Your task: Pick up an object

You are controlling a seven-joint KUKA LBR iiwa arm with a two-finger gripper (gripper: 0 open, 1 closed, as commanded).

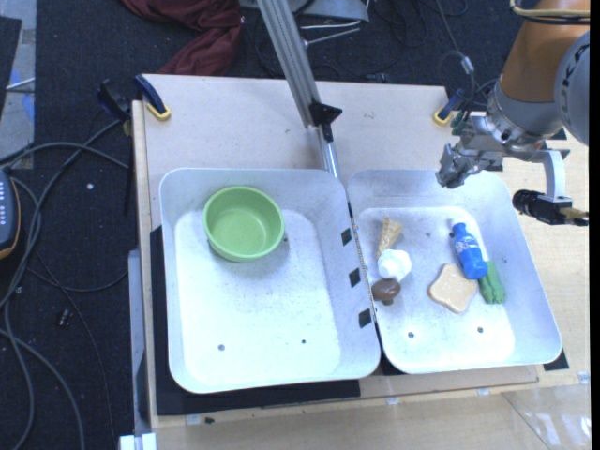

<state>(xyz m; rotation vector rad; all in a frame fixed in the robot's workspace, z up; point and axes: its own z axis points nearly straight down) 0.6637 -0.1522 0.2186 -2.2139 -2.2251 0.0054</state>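
Dark floor [66,279], cables [56,157], red cloth [178,7]

In the right bin [534,331], a blue bottle [467,250] is lying flat, touching a green piece [492,285] at its lower end. A toast-shaped slice [453,289] is resting just beside them. Near the divider, an ice-cream cone [390,247] is lying above a brown lump [385,291]. A green bowl [244,222] is sitting upright in the left bin [187,345].
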